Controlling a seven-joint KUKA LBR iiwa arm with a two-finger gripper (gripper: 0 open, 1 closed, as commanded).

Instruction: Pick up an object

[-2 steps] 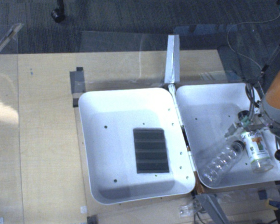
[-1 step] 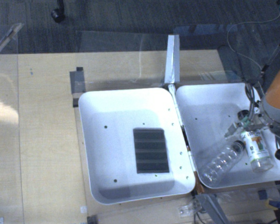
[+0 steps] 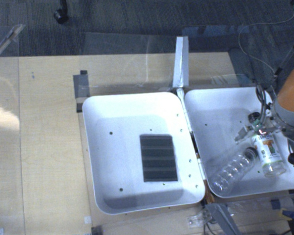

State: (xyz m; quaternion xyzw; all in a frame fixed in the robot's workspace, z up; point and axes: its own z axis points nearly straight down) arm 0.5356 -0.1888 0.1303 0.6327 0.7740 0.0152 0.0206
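The tool [image 3: 257,126], grip state unclear, hangs over two clear bottles [image 3: 233,169] [image 3: 269,155]; a dark ridged block [image 3: 159,157] lies apart.

The arm [image 3: 292,98] shows at three o'clock as a broad, rounded orange band with a grey collar beneath it; thin dark cables loop beside it toward one o'clock; below the collar the gripper [image 3: 256,126] is a small cluster of metal and dark parts, slender and pale-edged, with a tiny reddish spot; its finer details are too small to make out.
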